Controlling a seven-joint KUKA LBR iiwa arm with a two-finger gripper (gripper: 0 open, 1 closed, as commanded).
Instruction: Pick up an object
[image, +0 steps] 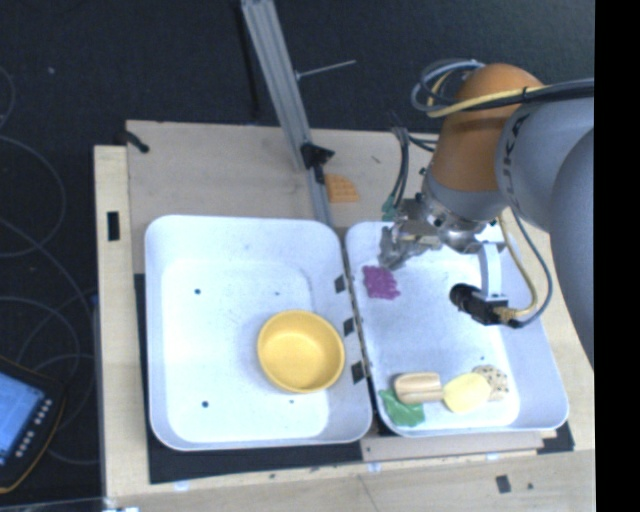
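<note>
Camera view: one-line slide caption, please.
Gripper poised above a purple object in the right bin; yellow bowl in the left.

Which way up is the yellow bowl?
Upright: the yellow bowl shows its open hollow to the camera, sitting in the left bin.

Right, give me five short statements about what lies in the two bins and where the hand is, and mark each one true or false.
1. The yellow bowl sits in the left bin. True.
2. The purple object lies in the left bin beside the bowl. False: it lies in the right bin, near its upper left corner.
3. The hand is over the right bin, just above the purple object. True.
4. The yellow bowl lies upside down. False: its open side faces up.
5. A tan block and a yellow object lie near the front edge of the right bin. True.
</note>
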